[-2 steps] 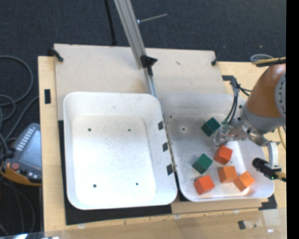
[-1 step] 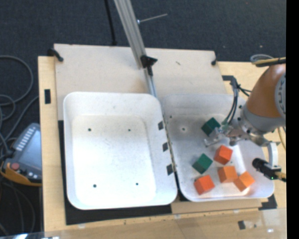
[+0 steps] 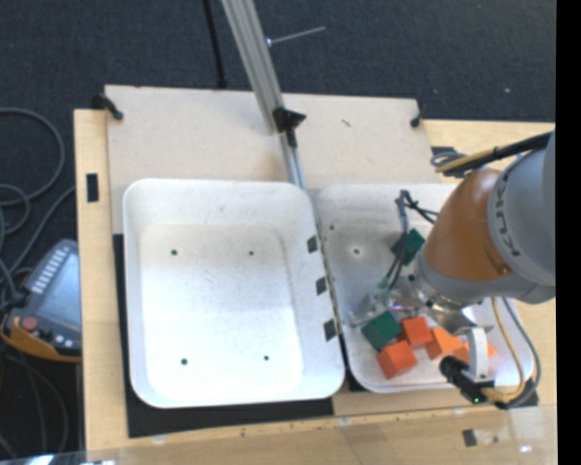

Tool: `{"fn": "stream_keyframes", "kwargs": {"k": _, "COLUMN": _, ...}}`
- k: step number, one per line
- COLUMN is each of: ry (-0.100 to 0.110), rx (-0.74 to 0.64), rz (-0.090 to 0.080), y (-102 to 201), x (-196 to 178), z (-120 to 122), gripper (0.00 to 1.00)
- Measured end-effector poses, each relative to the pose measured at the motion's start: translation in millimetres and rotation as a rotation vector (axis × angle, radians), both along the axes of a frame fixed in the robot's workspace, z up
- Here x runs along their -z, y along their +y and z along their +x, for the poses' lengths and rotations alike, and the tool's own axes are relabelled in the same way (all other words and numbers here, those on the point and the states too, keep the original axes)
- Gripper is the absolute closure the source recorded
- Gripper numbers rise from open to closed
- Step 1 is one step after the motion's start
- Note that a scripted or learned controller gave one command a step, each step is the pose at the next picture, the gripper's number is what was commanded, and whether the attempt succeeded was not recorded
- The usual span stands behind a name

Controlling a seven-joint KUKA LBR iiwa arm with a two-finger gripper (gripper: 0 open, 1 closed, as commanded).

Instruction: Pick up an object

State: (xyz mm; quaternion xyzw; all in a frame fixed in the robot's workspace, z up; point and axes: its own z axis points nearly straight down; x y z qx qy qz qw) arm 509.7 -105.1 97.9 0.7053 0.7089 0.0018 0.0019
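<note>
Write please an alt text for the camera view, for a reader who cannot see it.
A grey robot arm with an orange band reaches from the right into the right white bin, above orange blocks and a green block. A second white bin sits to its left.

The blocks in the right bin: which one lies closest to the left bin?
The green block, at the left end of the cluster. The orange blocks, one at and one at, sit further right, away from the left bin.
</note>
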Motion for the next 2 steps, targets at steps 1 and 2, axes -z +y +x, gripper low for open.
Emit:
{"fn": "stream_keyframes", "kwargs": {"k": 1, "ry": -0.004, "rx": 0.009, "rz": 0.0, "y": -3.5, "x": -11.0, "z": 2.2, "gripper": 1.0}}
{"fn": "stream_keyframes", "kwargs": {"k": 2, "ry": -0.004, "rx": 0.011, "rz": 0.0, "y": -3.5, "x": -10.4, "z": 1.9, "gripper": 0.0}}
